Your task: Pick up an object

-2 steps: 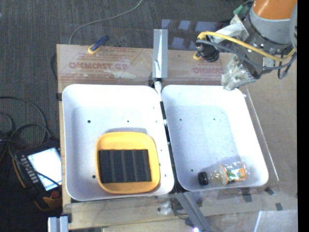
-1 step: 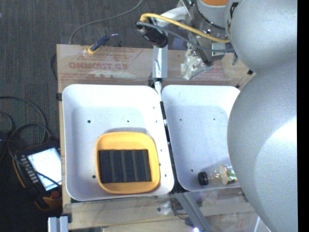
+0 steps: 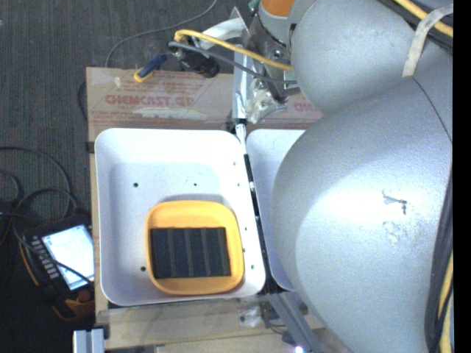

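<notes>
Yellow tray (image 3: pixel 195 247) with the dark slatted insert lies flat in my left bin (image 3: pixel 125 153), near its front wall, untouched. My arm (image 3: pixel 368 197) looms over the right bin (image 3: pixel 268 160), covering most of it.

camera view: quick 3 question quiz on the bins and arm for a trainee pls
1. True or false: the yellow tray lies in the left bin.
2. What covers most of the right bin? A) the grey arm B) a cloth C) a lid
3. Fill in: the tray's dark insert shows ___ panels side by side.

Key: 1 true. 2 A. 3 four.
</notes>
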You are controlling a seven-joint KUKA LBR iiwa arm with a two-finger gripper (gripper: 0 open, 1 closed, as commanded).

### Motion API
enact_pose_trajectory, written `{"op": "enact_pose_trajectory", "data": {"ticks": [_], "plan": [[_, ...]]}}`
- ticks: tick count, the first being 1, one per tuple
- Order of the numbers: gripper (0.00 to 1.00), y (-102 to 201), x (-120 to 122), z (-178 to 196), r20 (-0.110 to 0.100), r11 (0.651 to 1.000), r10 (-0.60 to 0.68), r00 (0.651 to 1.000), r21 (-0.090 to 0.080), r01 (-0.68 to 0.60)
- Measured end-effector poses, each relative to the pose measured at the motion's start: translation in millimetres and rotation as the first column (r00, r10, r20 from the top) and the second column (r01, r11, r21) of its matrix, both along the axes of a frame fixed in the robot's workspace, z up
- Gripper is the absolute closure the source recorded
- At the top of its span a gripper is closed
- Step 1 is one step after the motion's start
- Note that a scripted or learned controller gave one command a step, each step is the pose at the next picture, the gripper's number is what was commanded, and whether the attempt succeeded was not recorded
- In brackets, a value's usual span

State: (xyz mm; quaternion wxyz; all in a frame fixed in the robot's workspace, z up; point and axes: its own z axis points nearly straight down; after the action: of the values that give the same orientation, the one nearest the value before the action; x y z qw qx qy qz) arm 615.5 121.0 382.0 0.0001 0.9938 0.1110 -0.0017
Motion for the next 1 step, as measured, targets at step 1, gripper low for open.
{"op": "enact_pose_trajectory", "data": {"ticks": [1], "plan": [[1.00, -50.7, 9.1, 50.8, 0.001, 1.000, -0.022, 1.000, 0.000, 0.022]]}}
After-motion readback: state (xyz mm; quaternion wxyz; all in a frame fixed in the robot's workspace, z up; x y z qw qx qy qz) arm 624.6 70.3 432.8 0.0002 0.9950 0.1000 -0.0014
